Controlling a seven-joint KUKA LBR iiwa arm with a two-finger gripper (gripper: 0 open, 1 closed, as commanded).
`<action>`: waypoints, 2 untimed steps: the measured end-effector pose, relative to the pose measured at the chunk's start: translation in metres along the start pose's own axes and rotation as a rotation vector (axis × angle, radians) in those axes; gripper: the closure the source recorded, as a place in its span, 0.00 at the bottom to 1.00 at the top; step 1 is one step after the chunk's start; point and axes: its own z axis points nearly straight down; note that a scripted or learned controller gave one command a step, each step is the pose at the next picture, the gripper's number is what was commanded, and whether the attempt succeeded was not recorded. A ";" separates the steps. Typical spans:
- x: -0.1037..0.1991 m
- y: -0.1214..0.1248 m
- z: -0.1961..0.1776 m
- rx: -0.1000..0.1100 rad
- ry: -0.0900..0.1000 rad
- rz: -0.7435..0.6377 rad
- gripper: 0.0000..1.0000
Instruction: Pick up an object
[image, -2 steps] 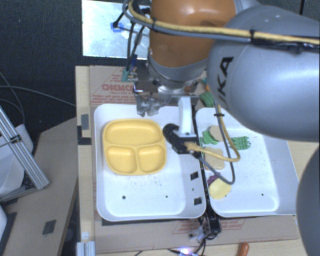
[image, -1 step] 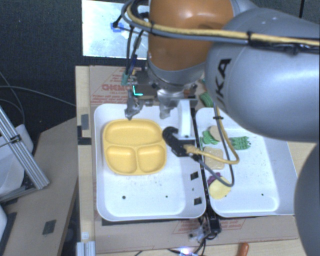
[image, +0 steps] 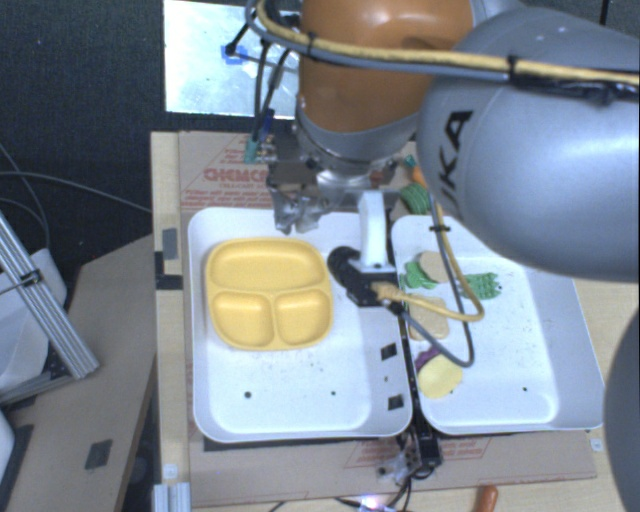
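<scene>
Pincer (image: 297, 213), whether spread or clenched I cannot tell, hangs at the far rim of the left bin (image: 300, 410), just beyond the yellow divided plate (image: 268, 292), which lies directly nearward of it.

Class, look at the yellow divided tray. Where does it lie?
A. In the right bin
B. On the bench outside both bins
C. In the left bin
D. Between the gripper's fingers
C: the yellow divided tray rests flat on the floor of the left bin, in its upper part.

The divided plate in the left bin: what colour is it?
Yellow, clearest in the camera view.
</scene>
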 end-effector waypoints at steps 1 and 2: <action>-0.007 0.096 0.124 0.003 -0.003 0.013 1.00; -0.062 0.122 0.119 0.001 -0.003 0.016 1.00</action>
